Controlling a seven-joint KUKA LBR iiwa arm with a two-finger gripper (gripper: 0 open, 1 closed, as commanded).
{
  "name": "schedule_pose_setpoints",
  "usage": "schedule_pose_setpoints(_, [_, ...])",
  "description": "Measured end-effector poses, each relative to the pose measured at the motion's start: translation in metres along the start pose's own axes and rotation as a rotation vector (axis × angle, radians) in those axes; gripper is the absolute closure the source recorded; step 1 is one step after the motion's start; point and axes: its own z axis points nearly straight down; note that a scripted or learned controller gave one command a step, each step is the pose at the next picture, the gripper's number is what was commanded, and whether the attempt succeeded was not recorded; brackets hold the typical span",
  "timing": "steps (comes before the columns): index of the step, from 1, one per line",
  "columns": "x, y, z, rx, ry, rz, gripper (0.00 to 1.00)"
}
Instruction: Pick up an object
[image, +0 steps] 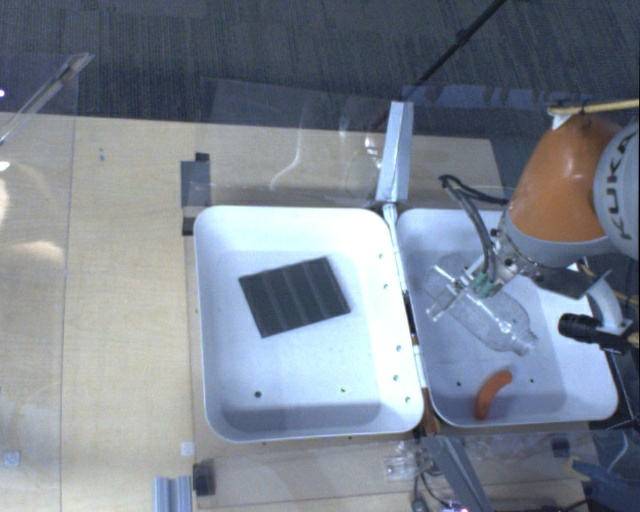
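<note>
Gripper hovering in right bin, jaws' state unclear. Clear plastic bottle lying beneath: probably light, slippery, crushable; grasp across body. Orange sausage-shaped piece sitting at bottle's 6 o'clock.

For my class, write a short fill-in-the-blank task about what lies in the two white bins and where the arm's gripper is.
1. The dark ribbed panel lies in the ____ bin.
2. The small orange object lies in the right bin, near its ____ edge.
3. The gripper hangs above the ____ bin.
4. The clear plastic bottle lies in the same bin as the ____ object.

Missing words: left; front; right; orange
</note>
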Motion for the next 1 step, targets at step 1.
schedule_pose_setpoints(1, [-0.0272,0.0668,-0.0014,0.005,0.000,0.590,1.00])
